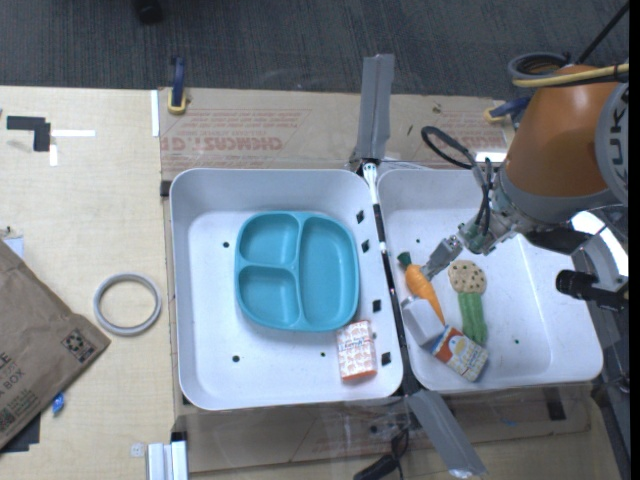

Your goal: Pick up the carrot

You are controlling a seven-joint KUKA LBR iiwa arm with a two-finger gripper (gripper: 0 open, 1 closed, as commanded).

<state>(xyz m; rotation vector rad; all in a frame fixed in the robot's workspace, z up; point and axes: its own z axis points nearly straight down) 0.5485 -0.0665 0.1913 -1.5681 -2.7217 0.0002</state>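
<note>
The carrot (420,285), orange with a small green top, lies near the left wall of the right bin (540,368), pointing down and to the right. My gripper (447,255) hangs just above and to the right of the carrot's top, its fingers slightly parted with nothing between them. The arm's orange band (560,138) fills the upper right of the view.
Beside the carrot lie a round cookie on a green stick (468,293) and a small carton (458,353). The left bin (195,298) holds a teal divided plate (297,270) and a small snack box (356,351). A tape ring (127,302) lies on the bench.
</note>
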